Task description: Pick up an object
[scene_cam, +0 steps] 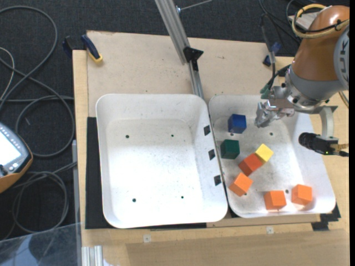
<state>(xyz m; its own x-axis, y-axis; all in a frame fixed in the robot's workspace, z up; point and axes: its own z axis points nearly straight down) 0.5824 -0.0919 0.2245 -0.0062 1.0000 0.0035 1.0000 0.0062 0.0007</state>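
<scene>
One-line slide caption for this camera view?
Gripper hovers in the right bin near the blue cube, above green, yellow and orange cubes.

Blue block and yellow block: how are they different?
The blue block is dark blue; the yellow block is bright yellow. The blue block stands alone near the gripper; the yellow block touches a red-orange block. Both are small cubes in the right bin.
</scene>
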